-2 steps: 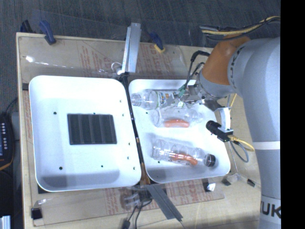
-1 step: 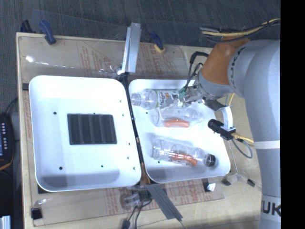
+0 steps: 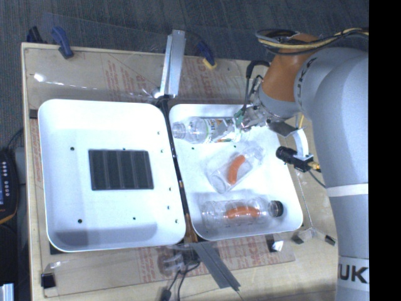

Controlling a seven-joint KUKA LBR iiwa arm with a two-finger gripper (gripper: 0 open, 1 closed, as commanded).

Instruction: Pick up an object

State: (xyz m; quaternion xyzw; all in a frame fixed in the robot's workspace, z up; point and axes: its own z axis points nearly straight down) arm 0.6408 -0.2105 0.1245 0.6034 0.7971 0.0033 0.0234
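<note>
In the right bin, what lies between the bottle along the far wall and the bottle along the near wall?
A clear cup with an orange piece inside lies tilted between the far bottle and the near bottle, as the camera view shows.

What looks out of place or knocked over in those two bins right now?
Nothing spilled or broken. The right bin holds three clear plastic items lying on their sides: a bottle at the far end, a cup with something orange inside, and a black-capped bottle with orange contents. The left bin carries a dark ribbed panel.

arm cut by frame bottom, claw fingers indistinct
</note>
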